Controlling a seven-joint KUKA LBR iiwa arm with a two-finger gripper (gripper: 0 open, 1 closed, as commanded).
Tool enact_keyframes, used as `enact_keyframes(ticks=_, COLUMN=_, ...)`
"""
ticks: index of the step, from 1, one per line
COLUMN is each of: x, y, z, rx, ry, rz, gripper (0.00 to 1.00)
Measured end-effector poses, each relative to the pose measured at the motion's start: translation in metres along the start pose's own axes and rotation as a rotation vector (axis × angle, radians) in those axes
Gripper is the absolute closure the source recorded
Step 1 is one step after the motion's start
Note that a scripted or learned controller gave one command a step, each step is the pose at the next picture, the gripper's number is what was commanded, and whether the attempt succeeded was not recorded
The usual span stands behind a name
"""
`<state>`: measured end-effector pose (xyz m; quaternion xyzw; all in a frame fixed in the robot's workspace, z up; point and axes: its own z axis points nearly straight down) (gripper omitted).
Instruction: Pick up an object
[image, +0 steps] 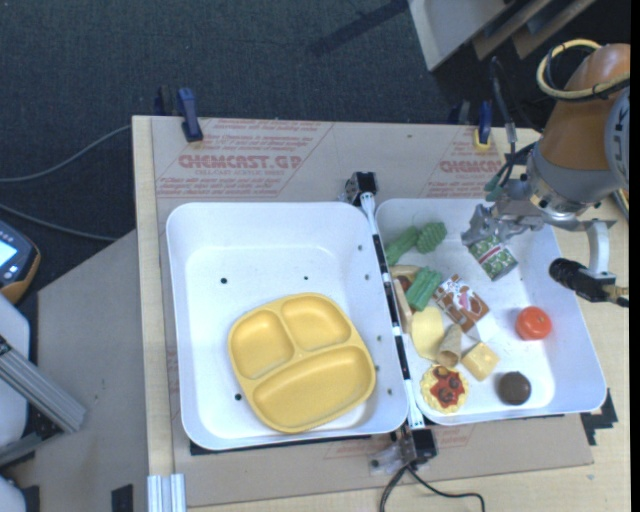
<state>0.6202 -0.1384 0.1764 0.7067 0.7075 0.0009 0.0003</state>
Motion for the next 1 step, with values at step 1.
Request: enact_keyframes(ticks=1, x=0.0735, y=-0.015, z=-0.0485, rx=-0.003, ry=0.002, rz=-0.007, gripper=1.0)
